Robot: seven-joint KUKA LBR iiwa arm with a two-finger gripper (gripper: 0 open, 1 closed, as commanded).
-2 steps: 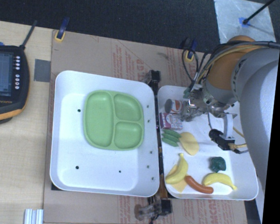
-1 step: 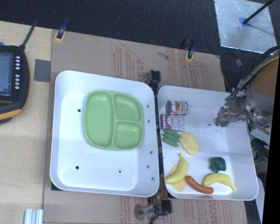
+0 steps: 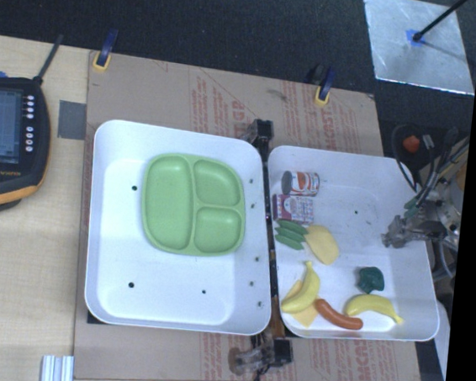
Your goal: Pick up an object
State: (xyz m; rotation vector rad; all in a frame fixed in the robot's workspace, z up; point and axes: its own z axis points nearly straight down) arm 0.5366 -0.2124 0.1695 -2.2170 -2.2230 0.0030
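Seen from above at a slant: two shallow white bins side by side on the worktop [image 3: 25, 281]. In the left bin [image 3: 109, 290], a green divided plate [image 3: 192, 204], lying flat near the middle. In the right bin [image 3: 348, 189], a small can [image 3: 301, 182] on its side near the top left, a pink-labelled packet [image 3: 293, 208] just below it, green pods [image 3: 291, 235], a pale yellow piece [image 3: 324, 244], a banana [image 3: 302, 289], a red sausage [image 3: 338, 314], a second banana [image 3: 373, 307] and a dark green lump [image 3: 371, 279]. At the bin's right edge, the gripper [image 3: 401, 231], low over bare white floor, well apart from every object, nothing visible between its tips; open or closed, cannot tell. Left of the bins, a tablet controller [image 3: 2, 139].
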